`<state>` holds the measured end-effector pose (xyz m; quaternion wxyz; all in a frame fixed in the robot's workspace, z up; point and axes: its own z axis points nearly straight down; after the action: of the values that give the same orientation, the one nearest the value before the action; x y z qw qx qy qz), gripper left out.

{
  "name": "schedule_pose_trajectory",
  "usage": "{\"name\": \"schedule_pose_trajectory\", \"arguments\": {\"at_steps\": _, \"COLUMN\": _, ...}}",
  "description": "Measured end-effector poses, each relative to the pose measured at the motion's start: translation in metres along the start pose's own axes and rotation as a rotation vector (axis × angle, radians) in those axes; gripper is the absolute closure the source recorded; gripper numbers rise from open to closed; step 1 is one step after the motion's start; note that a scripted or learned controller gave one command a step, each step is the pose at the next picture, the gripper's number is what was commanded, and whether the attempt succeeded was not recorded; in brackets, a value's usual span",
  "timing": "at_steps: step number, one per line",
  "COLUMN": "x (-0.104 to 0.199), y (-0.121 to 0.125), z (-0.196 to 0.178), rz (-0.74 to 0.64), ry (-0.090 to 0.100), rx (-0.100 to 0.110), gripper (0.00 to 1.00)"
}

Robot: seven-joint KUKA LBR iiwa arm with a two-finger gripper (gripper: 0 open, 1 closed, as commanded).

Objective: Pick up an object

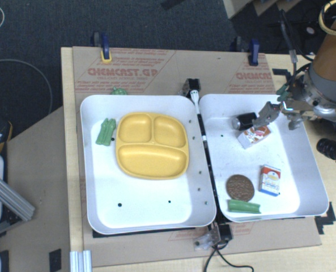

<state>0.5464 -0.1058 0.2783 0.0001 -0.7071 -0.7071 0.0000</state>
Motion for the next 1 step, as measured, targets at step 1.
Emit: {"name": "schedule_pose_trajectory", "arguments": {"at_steps": 1, "x": -0.0632, "y": -0.0723, "z": 0.089, "rz": 0.009, "ry": 0.0, "rx": 0.012, "gripper": 0.0}}
